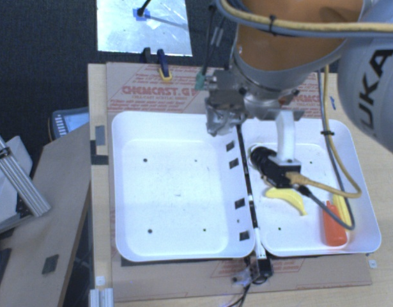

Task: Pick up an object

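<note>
Over the far end of the seam where the two bins are meeting, the gripper (218, 125) is hanging as a blocky grey metal unit. From this slanted angle, whether it is spread or pressed together cannot be told. Above it, the arm's (298, 24) glossy orange band is bulging, wide and rounded.

Outward from there, the right bin (298, 238) is holding two loose things that could be picked up. One banana (287, 199), yellow, smooth and curved, is lying near the middle of that bin's floor, well apart from the gripper. One orange piece (334, 228), long, tapered and matte like a toy carrot, is lying nearer the right rim, pointing towards the front corner, close to the banana but not touching it.

The left bin (170, 190) is showing a shallow white plastic floor with rounded corners and four small dark dots. Four small black tabs (234, 163) are sitting in a row along the seam between the two bins.

Both bins are resting on one brown cardboard sheet (158, 89) printed with red lettering, which is lying on the pale bench (68, 171). Beyond it, one crinkled silvery sheet (142, 15) is lying flat.
</note>
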